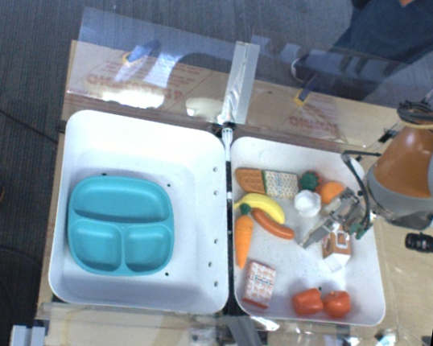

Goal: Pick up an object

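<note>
My gripper [332, 232] hangs low over the right part of the right bin [372, 270], and it looks open. One grey finger [314, 236] points down-left towards the red sausage [274, 227]. A small brown and white carton [338, 247] lies just below the gripper, partly hidden by it. I cannot tell if they touch. Close by are a white ball [306, 202], an orange [331, 192] and a green broccoli [309, 179].
The right bin also holds a banana [261, 206], a carrot [241, 240], two crackers [280, 184], a small printed box [259, 285] and two red tomatoes [321, 303]. In the left bin [201, 166] lies a teal divided tray [120, 222].
</note>
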Robot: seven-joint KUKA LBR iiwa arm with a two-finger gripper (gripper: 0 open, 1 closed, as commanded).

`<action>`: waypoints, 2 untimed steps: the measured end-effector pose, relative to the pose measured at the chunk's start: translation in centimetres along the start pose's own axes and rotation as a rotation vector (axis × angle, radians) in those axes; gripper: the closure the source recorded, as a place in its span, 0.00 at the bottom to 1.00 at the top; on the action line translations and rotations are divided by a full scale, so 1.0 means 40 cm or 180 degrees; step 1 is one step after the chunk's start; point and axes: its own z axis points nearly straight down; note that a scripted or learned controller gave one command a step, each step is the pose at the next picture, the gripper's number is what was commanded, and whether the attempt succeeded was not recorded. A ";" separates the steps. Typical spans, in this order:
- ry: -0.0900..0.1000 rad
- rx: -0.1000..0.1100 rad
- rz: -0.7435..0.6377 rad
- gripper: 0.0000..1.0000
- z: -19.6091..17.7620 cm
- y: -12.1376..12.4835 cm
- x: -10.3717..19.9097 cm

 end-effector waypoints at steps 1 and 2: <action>-0.0020 -0.0001 0.0263 0.00 -0.004 -0.088 0.078; -0.0032 0.0004 0.0251 0.00 -0.006 -0.110 0.104</action>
